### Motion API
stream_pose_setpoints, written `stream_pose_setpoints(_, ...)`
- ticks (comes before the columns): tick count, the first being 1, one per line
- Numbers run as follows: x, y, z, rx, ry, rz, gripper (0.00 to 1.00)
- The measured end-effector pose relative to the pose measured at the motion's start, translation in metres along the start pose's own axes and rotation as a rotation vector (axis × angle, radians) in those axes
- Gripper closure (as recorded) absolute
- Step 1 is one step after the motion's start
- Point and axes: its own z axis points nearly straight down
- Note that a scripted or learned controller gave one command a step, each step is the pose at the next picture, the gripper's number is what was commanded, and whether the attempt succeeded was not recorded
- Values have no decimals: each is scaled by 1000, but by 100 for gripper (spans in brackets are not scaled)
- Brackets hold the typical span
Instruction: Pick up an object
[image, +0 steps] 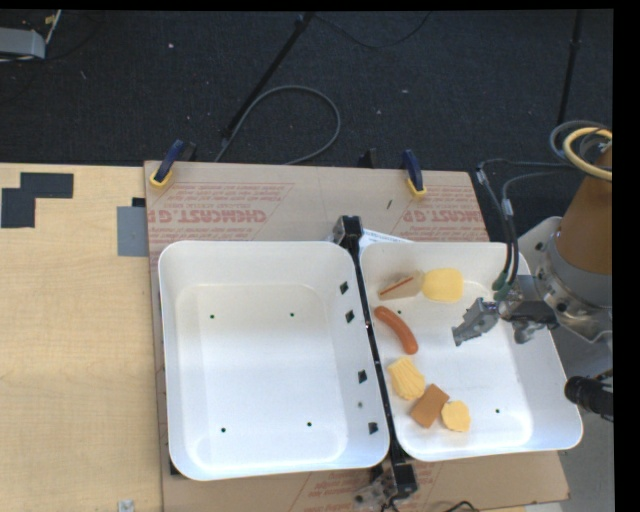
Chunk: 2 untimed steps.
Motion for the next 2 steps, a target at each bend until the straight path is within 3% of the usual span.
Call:
stream_pose_setpoints(1, 0, 1, -2, -5, 0, 0, 0)
stream_pose_setpoints(2, -2, 2, 61, 1, 0, 0, 0)
